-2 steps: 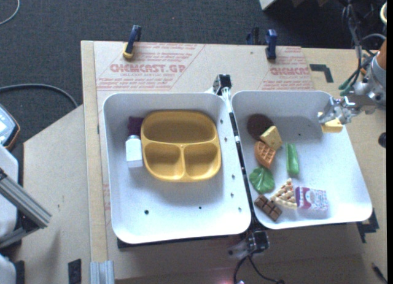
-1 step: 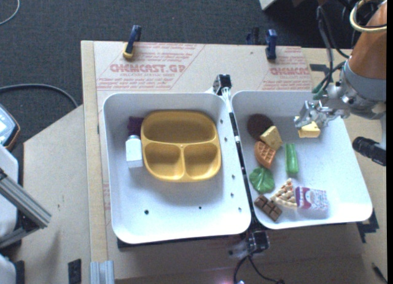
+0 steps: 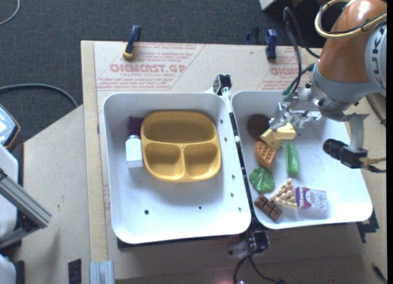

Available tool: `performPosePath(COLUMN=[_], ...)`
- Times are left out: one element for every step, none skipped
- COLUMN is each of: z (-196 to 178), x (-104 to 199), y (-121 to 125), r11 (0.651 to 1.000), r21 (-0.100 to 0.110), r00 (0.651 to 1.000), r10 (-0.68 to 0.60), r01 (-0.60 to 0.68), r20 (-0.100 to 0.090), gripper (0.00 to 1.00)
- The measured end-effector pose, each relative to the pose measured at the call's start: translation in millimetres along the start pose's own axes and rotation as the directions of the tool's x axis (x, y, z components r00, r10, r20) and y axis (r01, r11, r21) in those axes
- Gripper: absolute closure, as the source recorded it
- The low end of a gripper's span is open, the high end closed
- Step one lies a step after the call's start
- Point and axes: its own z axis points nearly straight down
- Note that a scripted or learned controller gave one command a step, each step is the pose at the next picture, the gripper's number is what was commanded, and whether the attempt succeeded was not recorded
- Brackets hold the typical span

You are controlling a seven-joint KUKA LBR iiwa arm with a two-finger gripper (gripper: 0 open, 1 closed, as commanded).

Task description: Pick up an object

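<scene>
In right bin point(image 3: 344, 206), tool point(image 3: 284, 123) directly over yellow cheese wedge point(image 3: 279, 135), touching it; finger state: cannot tell.

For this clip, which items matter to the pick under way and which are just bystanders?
In play:
end effector
yellow cheese wedge right beneath it
right bin

Lying about:
waffle
brown cookie
green pepper
green leaf
chocolate bar
pink carton
yellow divided plate
small white bottle
</scene>
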Motion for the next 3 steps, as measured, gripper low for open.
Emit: performPosePath(z=[1.2,-15.0,1.5], x=[47.6,36.2,44.6], y=[3.0,4.1,-0.2], r11=[1.000,1.000,1.000], r21=[0.000,-0.007,0.000], r00=[1.000,1.000,1.000], r10=[0.001,0.006,0.005], r01=[-0.001,-0.006,-0.005], r20=[0.000,0.003,0.002], gripper=[1.00,1.00,1.00])
